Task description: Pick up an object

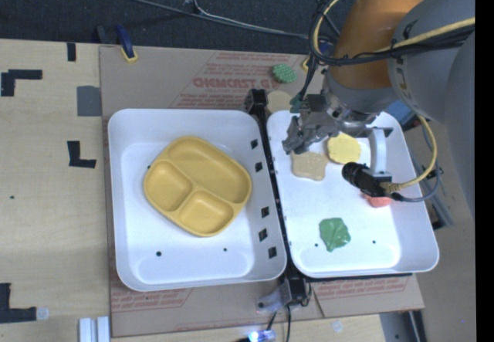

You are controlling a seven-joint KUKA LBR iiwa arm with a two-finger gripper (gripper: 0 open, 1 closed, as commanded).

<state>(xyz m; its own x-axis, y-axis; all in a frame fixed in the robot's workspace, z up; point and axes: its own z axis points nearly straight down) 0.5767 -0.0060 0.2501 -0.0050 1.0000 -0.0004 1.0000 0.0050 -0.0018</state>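
Note:
In the right bin (386,255) lie a tan flat piece (310,167), a yellow round piece (344,150), a green leafy piece (334,234) and a small red piece (377,200) at the right side. My gripper (299,140) hangs over the bin's upper left, just above and left of the tan piece. Its dark fingers point down toward the tan piece's upper edge. Nothing shows between them.
The left bin (127,178) holds a yellow divided plate (197,185). A small green object (283,72) lies on the cardboard behind the bins. Black cables and a black plug (363,177) hang from the wrist over the right bin.

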